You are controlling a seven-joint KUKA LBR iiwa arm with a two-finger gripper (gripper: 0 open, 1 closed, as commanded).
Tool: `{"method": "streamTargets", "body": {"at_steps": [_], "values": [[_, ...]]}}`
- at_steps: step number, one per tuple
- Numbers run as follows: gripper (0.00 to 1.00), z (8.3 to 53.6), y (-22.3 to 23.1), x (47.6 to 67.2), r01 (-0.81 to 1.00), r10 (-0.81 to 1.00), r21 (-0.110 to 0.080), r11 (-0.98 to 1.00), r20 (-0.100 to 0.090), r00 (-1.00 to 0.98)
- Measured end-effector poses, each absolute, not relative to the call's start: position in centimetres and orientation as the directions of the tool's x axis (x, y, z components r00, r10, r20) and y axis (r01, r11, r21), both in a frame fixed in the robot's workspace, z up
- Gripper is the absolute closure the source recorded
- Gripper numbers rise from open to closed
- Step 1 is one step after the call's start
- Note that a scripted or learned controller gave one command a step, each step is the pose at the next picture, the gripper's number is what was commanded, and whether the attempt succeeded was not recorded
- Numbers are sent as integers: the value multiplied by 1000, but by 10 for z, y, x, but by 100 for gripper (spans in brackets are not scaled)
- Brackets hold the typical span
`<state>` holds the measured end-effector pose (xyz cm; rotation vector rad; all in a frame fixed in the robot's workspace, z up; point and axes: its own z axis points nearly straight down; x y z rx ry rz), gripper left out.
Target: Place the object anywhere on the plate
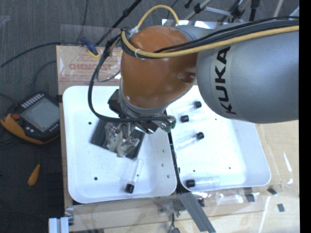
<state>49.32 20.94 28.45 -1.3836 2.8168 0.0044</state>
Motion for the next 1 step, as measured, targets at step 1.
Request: {"method": "streamTargets", "body": {"at_steps": [1], "values": [[100,253,212,495,-971,-971,3,237,-2,-237]]}}
